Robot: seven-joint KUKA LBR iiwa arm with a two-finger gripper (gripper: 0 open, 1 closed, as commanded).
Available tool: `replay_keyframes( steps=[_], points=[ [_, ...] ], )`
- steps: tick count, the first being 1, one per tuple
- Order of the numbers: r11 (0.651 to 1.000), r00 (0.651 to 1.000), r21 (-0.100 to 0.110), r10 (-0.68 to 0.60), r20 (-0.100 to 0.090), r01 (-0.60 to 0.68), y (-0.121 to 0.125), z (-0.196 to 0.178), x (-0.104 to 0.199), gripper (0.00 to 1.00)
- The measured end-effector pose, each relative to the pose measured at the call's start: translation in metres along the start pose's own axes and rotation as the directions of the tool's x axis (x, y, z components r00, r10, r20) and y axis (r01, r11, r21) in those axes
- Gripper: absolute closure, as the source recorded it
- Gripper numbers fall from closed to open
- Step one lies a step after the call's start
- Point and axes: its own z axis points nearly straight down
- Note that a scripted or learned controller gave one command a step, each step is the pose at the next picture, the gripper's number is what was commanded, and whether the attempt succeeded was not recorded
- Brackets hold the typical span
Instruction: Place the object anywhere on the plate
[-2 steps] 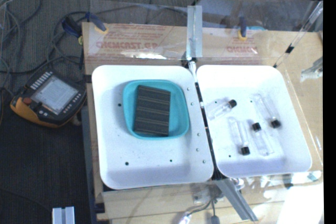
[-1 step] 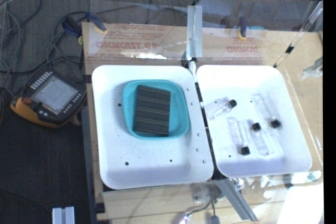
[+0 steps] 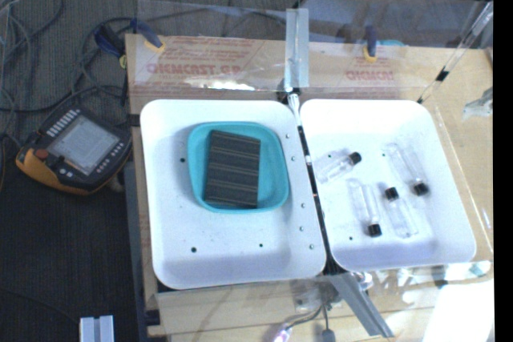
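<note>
A square teal plate (image 3: 276, 172) with rounded corners lies in the upper middle of the left bin (image 3: 232, 256). A dark grey ribbed rectangular block (image 3: 232, 168) lies flat on the plate and covers most of its centre. The right bin (image 3: 401, 251) holds several clear vials with black caps. One vial (image 3: 338, 163) is near the bin's left wall, another (image 3: 366, 211) is lower in the middle, and a third (image 3: 406, 166) is toward the right.
A clear plastic screen (image 3: 296, 52) stands behind both bins, with a metal post at their shared edge. A teach pendant (image 3: 76, 148) and cables lie on the floor to the left. The wooden bench (image 3: 473, 92) continues past the right bin.
</note>
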Motion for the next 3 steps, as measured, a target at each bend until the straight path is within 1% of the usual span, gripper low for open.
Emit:
replay_keyframes(
  steps=[1, 2, 3],
  points=[
    [0.992, 0.992, 0.000, 0.129, -0.001, -0.129, 0.001, 0.000, -0.001, 0.00],
    [0.975, 0.975, 0.001, 0.224, -0.001, -0.224, 0.002, 0.000, -0.003, 0.00],
    [0.932, 0.932, 0.001, 0.363, 0.001, -0.363, 0.017, 0.001, 0.008, 0.00]
  ],
)
